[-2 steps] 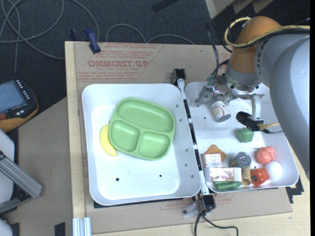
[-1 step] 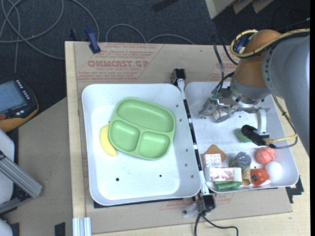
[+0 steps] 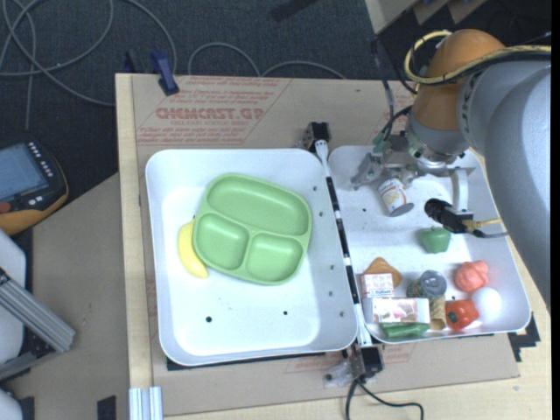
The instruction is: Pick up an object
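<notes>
Gripper (image 3: 395,175) is seen low over right bin (image 3: 350,160), just above a small jar (image 3: 395,196); finger state cannot be told. Green divided plate (image 3: 252,227) lies in left bin (image 3: 166,234).

One fixed overhead camera, slanted down over both bins (image 3: 166,261).

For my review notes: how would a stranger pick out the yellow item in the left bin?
Start at the left bin, which holds a green divided plate. The banana lies against the plate's left edge, partly tucked under it. It is the one yellow, curved thing there.
</notes>
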You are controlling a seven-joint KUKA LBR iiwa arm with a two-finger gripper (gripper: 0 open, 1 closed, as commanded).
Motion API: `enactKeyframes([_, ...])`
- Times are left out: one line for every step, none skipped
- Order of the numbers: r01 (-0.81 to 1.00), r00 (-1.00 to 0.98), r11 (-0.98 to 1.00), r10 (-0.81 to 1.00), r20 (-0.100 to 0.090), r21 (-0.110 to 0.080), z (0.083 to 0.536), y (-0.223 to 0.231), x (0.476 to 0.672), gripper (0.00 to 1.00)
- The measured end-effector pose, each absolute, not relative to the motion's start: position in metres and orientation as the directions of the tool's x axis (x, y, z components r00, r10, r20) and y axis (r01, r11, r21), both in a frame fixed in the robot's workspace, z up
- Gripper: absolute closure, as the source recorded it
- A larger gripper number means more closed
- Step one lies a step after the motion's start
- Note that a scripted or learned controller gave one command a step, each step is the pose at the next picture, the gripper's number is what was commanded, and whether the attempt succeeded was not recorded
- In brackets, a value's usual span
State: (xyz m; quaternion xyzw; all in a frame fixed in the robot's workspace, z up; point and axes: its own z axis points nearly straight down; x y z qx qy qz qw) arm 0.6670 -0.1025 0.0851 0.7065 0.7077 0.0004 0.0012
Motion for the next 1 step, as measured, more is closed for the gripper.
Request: enactKeyframes([1.0, 0.0, 0.0, 1.0, 0.0, -0.002, 0.0847, -0.1109, 0.6334, 0.0])
